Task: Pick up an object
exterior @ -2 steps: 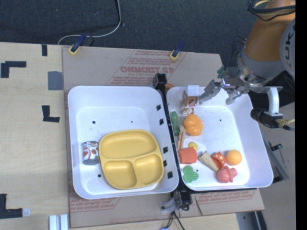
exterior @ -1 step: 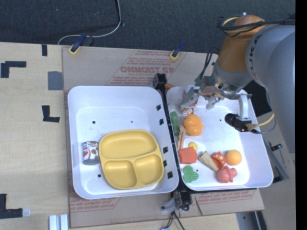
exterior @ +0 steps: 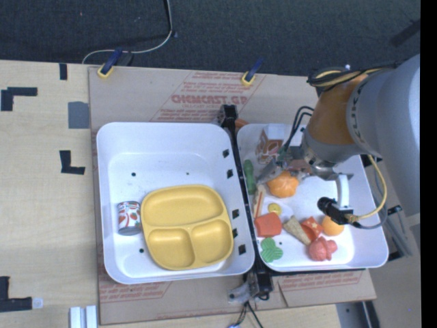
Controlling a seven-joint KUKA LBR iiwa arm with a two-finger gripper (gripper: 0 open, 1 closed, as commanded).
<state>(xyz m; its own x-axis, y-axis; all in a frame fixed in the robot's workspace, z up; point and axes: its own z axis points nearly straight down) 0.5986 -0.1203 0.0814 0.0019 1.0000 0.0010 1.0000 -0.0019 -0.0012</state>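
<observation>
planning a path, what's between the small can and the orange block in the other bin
In the camera view, the yellow divided tray lies between the can and the orange block, then the two bins' adjoining walls.

My wrist band point(exterior: 336, 118) shines glossy orange. Both bins point(exterior: 113, 149) look like smooth white plastic; the yellow divided tray point(exterior: 184, 225) is matt plastic. The small can point(exterior: 128, 218) wears a printed paper label. Brown cardboard point(exterior: 198, 94) lies matt over the pale wood-grain worktop point(exterior: 41, 203).

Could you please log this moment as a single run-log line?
arm: over right bin | gripper: above orange toy, grasp unclear | left bin: yellow tray, can
</observation>
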